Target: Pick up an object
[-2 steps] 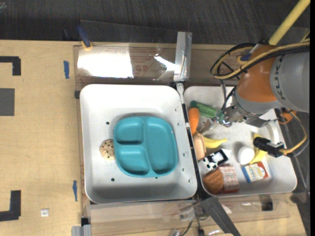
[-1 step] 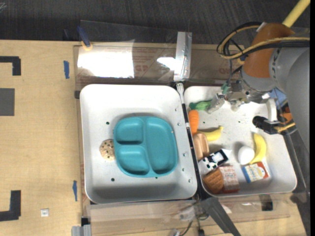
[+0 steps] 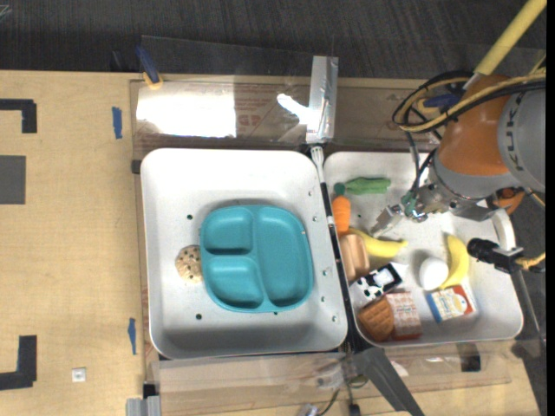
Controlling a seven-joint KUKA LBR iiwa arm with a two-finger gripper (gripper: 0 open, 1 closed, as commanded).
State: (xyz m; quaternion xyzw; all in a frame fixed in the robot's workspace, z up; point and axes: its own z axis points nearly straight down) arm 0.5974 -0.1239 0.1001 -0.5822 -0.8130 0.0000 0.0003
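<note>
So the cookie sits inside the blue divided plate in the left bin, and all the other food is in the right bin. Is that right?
Not quite. In the camera view the cookie lies on the left bin's floor beside the blue divided plate, at its left edge, not inside it. The other food is in the right bin.

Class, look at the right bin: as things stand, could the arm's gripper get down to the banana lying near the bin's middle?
Probably yes. The gripper hangs just above and right of that banana, and nothing lies on top of it. The hot dog beside it crowds its left side, which might hinder a clean grasp.
</note>
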